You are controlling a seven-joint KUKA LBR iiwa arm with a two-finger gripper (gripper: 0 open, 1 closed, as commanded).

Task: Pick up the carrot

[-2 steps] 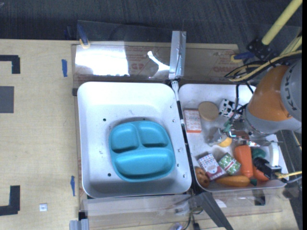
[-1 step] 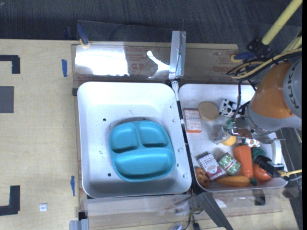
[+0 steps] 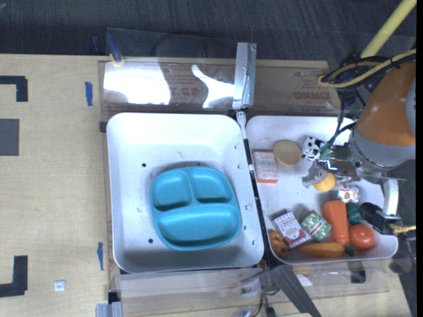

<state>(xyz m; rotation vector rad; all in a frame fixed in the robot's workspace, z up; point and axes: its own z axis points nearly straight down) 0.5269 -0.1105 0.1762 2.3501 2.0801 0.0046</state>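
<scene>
Carrot [image 3: 336, 220] sits in the right bin [image 3: 291, 127], lower right of frame, lying roughly upright in the picture, green top toward the upper right. Tomato [image 3: 361, 236] is just beside it on the right; an orange item [image 3: 322, 249] lies across below it, and a green packet [image 3: 316, 226] touches it on the left, next to a red box [image 3: 289, 228].

Tool [image 3: 322, 172] is over the right bin's middle-right, above the carrot in frame and apart from it. A yellow item [image 3: 324, 182] sits right at the tool tips. Can't tell whether the tool is released or clenched, or grasping anything.

Also in the right bin: a tan round item [image 3: 287, 152] and a small carton [image 3: 266, 166] toward the upper left.

Left bin [image 3: 132, 137] holds a blue tray [image 3: 194, 205] with three compartments.
</scene>
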